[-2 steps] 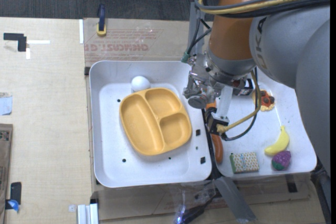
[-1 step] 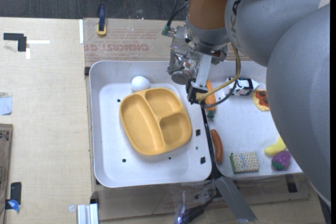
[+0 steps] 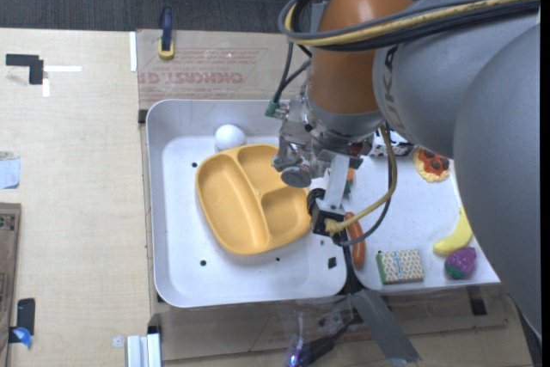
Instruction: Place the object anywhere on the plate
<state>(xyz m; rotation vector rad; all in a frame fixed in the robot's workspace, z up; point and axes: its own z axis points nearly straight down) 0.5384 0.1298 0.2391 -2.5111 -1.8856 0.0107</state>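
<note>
Placing step, prob. mid-approach; hard to call closer than that. Shows gripper (image 3: pixel 295 170) low over right-hand edge of yellow plate (image 3: pixel 230 200), approx. where the compartment ridges meet. Can't tell pincer state: tucked under wrist & cables, so no claim on wide, narrow or carrying anything.

Not certain which item is the task's thing. Best guess = white ball (image 3: pixel 229 135), lying in left bin (image 3: pixel 172 266) just beside plate's upper-left rim, outside it, poss. touching. Judged not on plate yet.

Other candidates in right bin (image 3: pixel 412 211): pizza slice (image 3: pixel 431 165), banana (image 3: pixel 455 236), purple grapes (image 3: pixel 460 262), speckled block (image 3: pixel 400 266), plus orange-red sausage-like piece (image 3: pixel 357 249) near the wall between bins, close to gripper.

Next move, as judgement only:
- If already carrying sth.: needs to shift a bit further in over a compartment, go low, let go, lift straight up.
- If not: needs to cross plate to upper left, come down centred on ball. Round & smooth, so likely to roll off toward bin wall if nudged off-centre.
- Then short hop over rim; release low to avoid bounce. Ridges should help keep it in.
</note>
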